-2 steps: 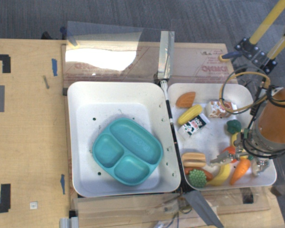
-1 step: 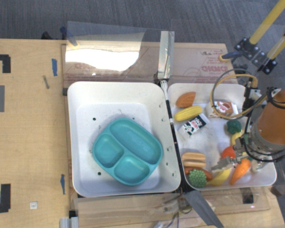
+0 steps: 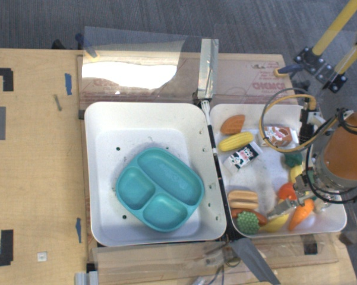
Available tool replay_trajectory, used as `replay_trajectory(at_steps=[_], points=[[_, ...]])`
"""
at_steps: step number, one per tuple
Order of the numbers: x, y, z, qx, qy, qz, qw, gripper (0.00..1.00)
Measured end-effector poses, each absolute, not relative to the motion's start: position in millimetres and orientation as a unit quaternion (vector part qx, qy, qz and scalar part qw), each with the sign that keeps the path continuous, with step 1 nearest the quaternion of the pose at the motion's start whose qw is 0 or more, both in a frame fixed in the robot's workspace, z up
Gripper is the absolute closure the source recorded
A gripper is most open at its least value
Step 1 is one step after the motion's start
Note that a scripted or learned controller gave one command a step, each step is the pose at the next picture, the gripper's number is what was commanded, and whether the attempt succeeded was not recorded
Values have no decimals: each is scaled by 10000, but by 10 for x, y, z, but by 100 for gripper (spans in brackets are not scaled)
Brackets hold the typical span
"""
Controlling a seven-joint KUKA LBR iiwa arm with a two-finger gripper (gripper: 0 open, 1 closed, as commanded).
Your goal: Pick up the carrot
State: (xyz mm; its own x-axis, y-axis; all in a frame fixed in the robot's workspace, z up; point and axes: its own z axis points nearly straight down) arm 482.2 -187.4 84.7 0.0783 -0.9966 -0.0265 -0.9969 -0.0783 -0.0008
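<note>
arm [image 3: 344, 153] cut off at right edge; carrot [image 3: 299, 215] partly hidden

A teal divided plate [image 3: 160, 189] sits in the left bin [image 3: 101, 159] (white).

Orange carrot [image 3: 300, 214], tilted, near front-right corner of right bin.

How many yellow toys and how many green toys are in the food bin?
Yellow: 3 (yellow plastic corn cob, yellow curved plastic banana, small yellow plastic piece)
Green: 2 (bumpy green plastic broccoli, small dark green plastic piece)
Total: 5
</note>
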Motion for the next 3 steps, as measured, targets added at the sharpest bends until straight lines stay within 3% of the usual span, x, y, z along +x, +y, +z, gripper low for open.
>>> replay_trajectory(at_steps=[1,2,3], points=[[4835,-1789,862,-7705,6374,-13,55,0],[4908,-1847,903,-8557,5170,-86,175,0],[4970,-1984,951,-9674,2517,-218,179,0]])
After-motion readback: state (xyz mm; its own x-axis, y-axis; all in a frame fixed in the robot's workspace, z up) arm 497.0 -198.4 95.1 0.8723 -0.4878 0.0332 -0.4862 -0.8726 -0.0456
